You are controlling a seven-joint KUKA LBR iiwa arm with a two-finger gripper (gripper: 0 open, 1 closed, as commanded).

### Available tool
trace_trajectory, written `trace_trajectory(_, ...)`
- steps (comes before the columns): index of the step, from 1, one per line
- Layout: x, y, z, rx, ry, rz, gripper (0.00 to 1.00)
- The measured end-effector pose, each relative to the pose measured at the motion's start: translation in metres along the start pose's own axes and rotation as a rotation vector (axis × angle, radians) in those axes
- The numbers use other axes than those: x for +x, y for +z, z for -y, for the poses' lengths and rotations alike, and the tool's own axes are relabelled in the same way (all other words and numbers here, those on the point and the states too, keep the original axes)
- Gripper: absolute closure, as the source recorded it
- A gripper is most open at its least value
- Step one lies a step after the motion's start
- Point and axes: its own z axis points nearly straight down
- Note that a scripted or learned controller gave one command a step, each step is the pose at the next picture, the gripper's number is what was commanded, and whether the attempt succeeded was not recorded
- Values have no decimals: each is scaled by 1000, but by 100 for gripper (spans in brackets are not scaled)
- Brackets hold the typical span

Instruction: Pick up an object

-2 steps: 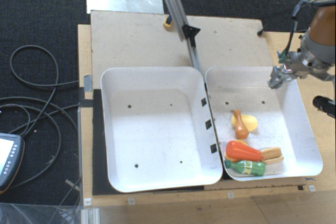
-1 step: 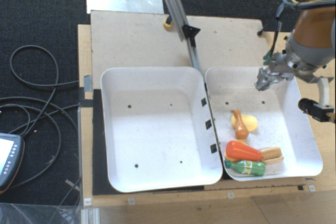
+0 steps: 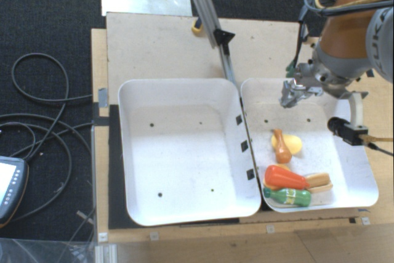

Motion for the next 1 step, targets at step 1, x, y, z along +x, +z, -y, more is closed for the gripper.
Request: trace_trajectory(1, 60, 9, 19, 2, -1, 0, 100)
